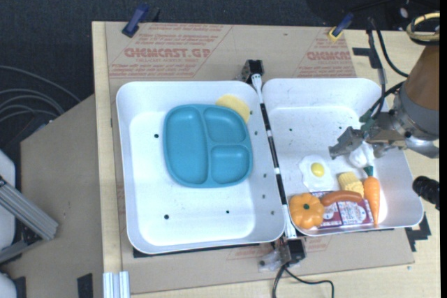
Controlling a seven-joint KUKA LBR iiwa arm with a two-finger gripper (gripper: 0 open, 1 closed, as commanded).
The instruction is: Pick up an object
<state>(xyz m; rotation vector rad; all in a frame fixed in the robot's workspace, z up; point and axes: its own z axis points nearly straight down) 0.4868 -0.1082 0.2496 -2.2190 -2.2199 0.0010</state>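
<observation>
- The fingers [355, 148] hang over the right bin [307, 98], near its right wall, with the grey arm [419, 115] and its orange band reaching in from the right; whether they are spread or pressed together cannot be told, since the dark wrist parts blur them, and nothing can be made out between them.
- Just below the fingers and a little to their left lies a fried egg toy [318, 171], flat on the bin floor (apart from them, as far as the slant allows).
- Further below the fingers, along the bin's near edge, a cluster sits packed together: a yellow corn piece [350, 183], an orange carrot [373, 197] lying lengthwise, a small orange pumpkin [304, 210], a red sausage [342, 199] and a printed packet [346, 215] under it.
- Well to the left of the fingers, in the left bin [140, 171], a blue divided plate [207, 144] lies flat, with a yellow object [235, 105] touching its far right corner.
- Both bins rest on the table [174, 52].
</observation>
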